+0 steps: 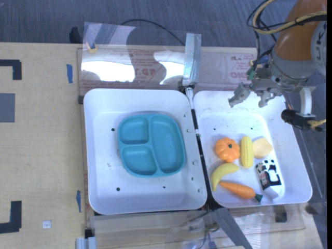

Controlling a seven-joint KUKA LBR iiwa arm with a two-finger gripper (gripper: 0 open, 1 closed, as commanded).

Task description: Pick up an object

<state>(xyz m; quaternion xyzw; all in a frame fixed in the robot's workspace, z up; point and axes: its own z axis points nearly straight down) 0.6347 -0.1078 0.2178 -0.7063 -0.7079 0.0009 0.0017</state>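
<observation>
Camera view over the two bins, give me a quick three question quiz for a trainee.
1. True or false: the blue plate lies in the left bin.
2. Which touches the pumpkin: A corn, B carrot?
3. Fill in: the open claw hangs over the right bin's ___ edge.

Key: 1 true. 2 A. 3 far.

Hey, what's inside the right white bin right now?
The right bin holds a small orange pumpkin, a corn cob, a pale yellow piece, a banana, a carrot and a black-and-white item. Whatever lies beneath them is covered.
</observation>
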